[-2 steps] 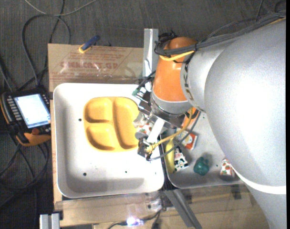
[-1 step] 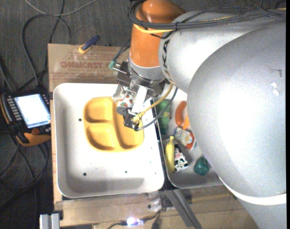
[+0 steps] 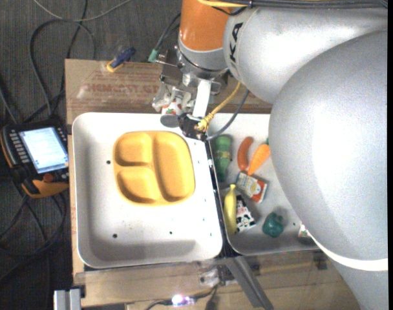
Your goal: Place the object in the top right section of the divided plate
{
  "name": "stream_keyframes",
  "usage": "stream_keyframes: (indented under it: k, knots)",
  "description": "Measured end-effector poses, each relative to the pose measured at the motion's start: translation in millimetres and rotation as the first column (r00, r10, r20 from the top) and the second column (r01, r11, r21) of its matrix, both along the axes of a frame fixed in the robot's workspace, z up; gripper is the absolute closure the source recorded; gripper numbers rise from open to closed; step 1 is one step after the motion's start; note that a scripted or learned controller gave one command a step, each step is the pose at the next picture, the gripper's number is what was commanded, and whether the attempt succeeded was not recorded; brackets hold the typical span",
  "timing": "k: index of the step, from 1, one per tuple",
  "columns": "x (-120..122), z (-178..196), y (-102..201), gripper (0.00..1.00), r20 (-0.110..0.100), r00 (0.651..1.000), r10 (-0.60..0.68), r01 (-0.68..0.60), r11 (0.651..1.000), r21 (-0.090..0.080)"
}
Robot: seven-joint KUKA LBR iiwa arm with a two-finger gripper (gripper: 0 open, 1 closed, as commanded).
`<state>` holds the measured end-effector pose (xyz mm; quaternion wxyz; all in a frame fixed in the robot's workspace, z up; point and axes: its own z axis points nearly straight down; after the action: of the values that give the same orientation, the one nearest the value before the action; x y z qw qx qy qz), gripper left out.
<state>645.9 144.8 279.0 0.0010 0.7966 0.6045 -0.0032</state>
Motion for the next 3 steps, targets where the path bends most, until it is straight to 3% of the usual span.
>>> stream_keyframes:
  k: [1, 2, 3]
  knots:
    - [-6, -50, 13, 1.0, -0.003, 0.997, 0.075, -0.075, 0.997, 0.001]
    - [22, -33, 61, 1.0, -0.002, 1.0, 0.0, 0.0, 1.0, 0.001]
    - [19, -32, 16, 1.0, -0.002, 0.925, 0.381, -0.381, 0.925, 0.003]
